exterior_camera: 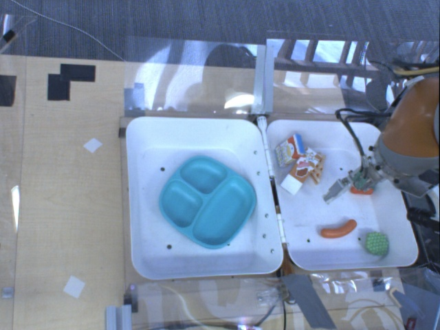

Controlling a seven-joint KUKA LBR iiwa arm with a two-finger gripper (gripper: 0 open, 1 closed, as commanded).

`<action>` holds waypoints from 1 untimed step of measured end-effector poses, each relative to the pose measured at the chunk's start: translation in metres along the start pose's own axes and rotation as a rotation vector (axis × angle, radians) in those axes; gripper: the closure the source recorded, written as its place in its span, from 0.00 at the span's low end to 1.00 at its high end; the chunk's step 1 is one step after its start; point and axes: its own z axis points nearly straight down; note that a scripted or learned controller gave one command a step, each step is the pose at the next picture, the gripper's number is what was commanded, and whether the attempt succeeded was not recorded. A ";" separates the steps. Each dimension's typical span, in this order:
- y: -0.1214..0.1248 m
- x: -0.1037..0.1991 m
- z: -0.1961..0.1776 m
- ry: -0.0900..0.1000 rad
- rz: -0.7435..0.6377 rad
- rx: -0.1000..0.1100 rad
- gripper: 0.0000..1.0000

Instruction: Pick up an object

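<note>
Looking down from the camera view, I see the pincer (347, 185) low in the right bin (302, 253), its grey fingers angled toward the lower left, and whether it is spread or closed I cannot tell. Just beside it on the right lies a small red object (364, 190), partly hidden, its long axis roughly left to right; the orange sausage (338, 229) lies nearer me, tilted up to the right.

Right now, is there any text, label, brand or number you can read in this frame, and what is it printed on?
No text can be read.
Small carton in the right bin: red, white and blue printing, too blurred to read.
Snack packet beside it: printed pattern, no legible words.
Teal divided plate: no markings.
</note>
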 end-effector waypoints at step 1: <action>0.067 -0.026 0.044 -0.002 0.024 -0.002 0.00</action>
